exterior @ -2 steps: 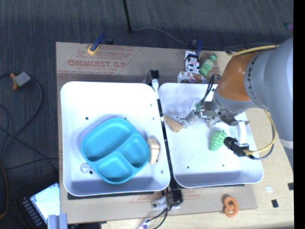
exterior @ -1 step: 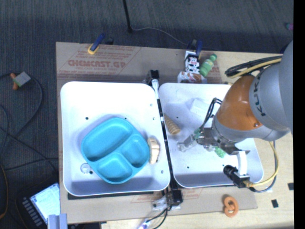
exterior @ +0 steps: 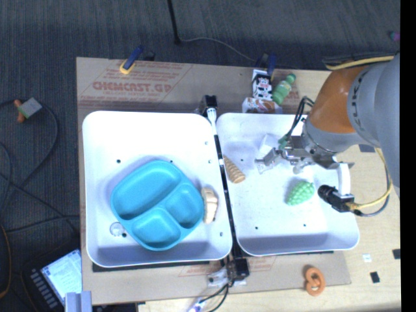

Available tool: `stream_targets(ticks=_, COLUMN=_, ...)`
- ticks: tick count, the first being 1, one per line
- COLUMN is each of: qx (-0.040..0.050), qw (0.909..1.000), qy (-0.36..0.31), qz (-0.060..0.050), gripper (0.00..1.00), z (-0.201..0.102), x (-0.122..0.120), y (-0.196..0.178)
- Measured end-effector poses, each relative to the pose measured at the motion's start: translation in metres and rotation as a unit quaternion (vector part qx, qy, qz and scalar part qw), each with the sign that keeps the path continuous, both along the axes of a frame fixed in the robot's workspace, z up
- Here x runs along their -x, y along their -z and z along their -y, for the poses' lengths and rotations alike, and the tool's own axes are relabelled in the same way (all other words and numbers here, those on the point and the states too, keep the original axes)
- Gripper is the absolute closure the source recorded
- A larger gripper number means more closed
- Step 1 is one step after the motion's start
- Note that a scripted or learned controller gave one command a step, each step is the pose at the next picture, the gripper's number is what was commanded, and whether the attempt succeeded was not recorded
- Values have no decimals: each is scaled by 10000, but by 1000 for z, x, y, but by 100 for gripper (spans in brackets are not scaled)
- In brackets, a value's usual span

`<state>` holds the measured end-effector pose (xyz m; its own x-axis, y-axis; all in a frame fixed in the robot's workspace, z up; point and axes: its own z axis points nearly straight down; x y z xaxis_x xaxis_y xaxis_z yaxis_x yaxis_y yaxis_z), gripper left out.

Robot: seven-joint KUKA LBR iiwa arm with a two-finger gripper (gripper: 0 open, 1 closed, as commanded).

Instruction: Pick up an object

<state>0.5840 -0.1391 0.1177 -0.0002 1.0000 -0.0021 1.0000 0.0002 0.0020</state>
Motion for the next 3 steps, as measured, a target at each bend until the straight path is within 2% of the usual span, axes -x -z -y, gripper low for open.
stream_targets(ticks=1, qx=10, qw=10000, qy=9, qz=37, gripper=0, z=-21, x=36, y=29)
stream_targets(ticks=2, qx=9, qw=10000, qy=-4, qz=32, gripper=0, z=57, x=-15, y=30)
stream_targets(ticks=3, qx=-82, qw=9999, qy=-49, qz=30, gripper=0, z=76, x=52, y=21)
